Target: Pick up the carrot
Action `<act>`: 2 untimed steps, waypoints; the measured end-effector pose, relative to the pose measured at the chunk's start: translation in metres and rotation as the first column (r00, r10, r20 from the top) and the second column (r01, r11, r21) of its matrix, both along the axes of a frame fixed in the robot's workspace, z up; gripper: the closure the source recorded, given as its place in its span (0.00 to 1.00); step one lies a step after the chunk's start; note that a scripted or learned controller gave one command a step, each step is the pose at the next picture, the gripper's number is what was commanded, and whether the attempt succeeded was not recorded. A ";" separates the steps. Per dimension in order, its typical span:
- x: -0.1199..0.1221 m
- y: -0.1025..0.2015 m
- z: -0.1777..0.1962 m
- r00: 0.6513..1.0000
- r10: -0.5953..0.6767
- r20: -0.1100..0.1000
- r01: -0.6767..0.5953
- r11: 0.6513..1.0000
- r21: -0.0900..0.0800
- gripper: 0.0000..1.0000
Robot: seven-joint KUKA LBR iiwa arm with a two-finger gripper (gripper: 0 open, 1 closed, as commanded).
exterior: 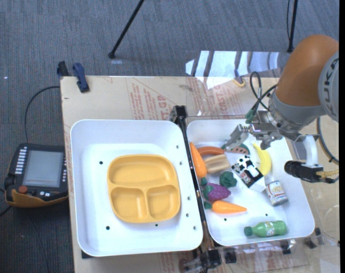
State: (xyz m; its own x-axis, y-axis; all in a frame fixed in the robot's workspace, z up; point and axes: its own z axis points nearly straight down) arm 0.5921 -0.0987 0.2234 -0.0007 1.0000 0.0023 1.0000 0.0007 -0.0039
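Two shallow white bins sit side by side on the bench. The left bin carries a yellow divided plate lying flat near its middle. The right bin is crowded with toy food. There are two orange carrot-shaped pieces: one carrot lies on its side toward the bin's front, pointing to the right, just below a bunch of purple grapes; a second orange carrot lies along the bin's left wall, running from back to front. Beside that one, a hot dog in a bun rests near the back-left part of the bin. A dark green broccoli piece sits close to the grapes, and a black-and-white patterned carton lies tilted near the bin's centre, with a yellow banana just to its right. A small can stands near the right wall, and a green bottle lies on its side by the front-right corner. The gripper hangs over the back part of the right bin, above a watermelon slice, apart from both carrots; nothing is visibly between its fingers, and whether they are spread or closed cannot be told.
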 end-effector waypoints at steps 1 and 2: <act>0.000 0.012 -0.108 0.998 -0.057 0.010 0.057 0.998 0.000 0.00; -0.104 0.013 -0.126 0.998 0.065 -0.007 -0.065 0.998 0.002 0.00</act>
